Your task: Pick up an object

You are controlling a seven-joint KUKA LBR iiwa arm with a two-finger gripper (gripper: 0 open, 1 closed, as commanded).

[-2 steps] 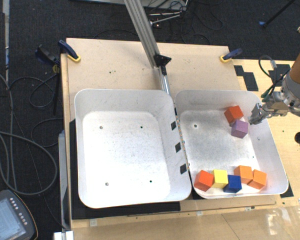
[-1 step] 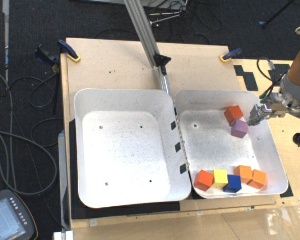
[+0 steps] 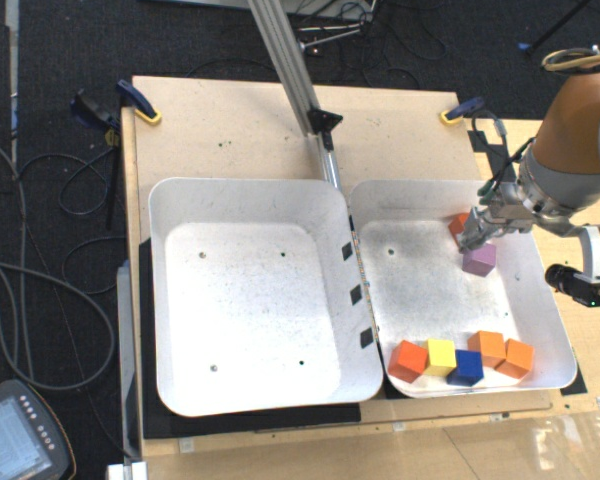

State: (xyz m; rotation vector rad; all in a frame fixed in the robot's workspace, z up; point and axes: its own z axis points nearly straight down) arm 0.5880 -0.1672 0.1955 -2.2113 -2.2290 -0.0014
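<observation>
My gripper (image 3: 477, 236) reaches in from the right over the back of the right bin (image 3: 420, 268). A purple block (image 3: 480, 259) lies on the bin floor just below the fingertips, touching or nearly touching them. A red-orange block (image 3: 459, 225) sits right behind the gripper, partly hidden by it. Along the bin's front wall lies a row of blocks: an orange one (image 3: 409, 359), a yellow one (image 3: 441, 354), a blue one (image 3: 468, 366) and two more orange ones (image 3: 505, 351). I see no block between the fingers.
The left bin (image 3: 245, 288) sits beside the right one, their rims meeting at the middle. A slanted metal pole (image 3: 285, 53) runs from the top down to the bins' shared back edge. Clamps (image 3: 462, 110) hold the board's far corners.
</observation>
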